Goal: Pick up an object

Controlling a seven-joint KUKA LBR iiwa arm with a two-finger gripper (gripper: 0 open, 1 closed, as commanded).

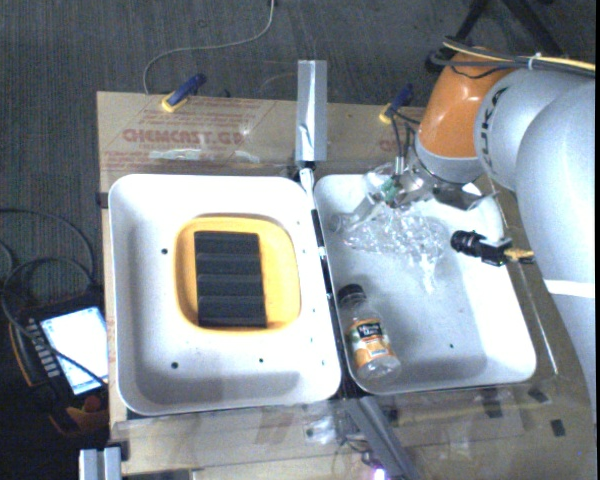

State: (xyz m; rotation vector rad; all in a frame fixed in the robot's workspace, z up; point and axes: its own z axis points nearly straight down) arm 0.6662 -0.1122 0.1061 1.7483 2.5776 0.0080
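A wad of crumpled clear plastic (pixel 400 236) lies in the right bin (pixel 480 363), toward 12 o'clock from the bin's middle and close to its far wall. The claw (pixel 395 190) is right at the wad's 11 o'clock edge, low over it and seemingly touching the film. The glare of the plastic hides the tips, so how wide the claw stands cannot be told, nor whether it grips anything.

At 7 o'clock from the wad, well apart from it, a small spice bottle (pixel 368 340) with a black cap and orange label lies on its side near the bin's left wall. The floor of the bin between wad and bottle is bare.

The left bin (pixel 150 348) holds a yellow tray (pixel 285 268) near its middle, with a black ribbed pad (pixel 230 278) lying inside it.

The grey arm (pixel 550 168) comes in from 3 o'clock, its orange band (pixel 455 113) just above the claw, at 1 o'clock from it. Both bins sit on a brown counter (pixel 180 133). An upright metal post (pixel 311 108) stands at 12 o'clock between the bins, and a blue clamp (pixel 183 90) sits at the counter's far left edge.
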